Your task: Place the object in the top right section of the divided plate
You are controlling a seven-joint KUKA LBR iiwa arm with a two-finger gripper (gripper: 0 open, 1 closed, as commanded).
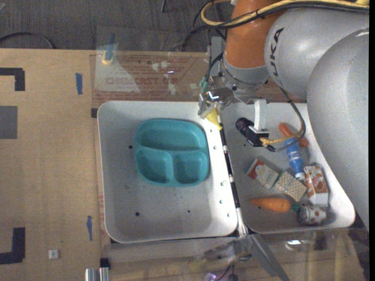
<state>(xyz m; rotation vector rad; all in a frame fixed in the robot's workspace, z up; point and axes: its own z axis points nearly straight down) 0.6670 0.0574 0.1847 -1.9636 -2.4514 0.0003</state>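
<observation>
A grey KUKA arm [316, 45] reached in over 2 white bins. The left bin [117, 209] carried a teal divided plate [171, 151] near its top edge. The gripper [209, 105] hung at that bin's top right corner, pinching a small yellow object [214, 120]. The right bin [345, 206] held an orange carrot [270, 204].

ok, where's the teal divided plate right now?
The teal divided plastic plate lies in the left white bin, in its upper middle, left of the ridge where the two bins meet; a yellow object hangs just past its top right corner.
</observation>
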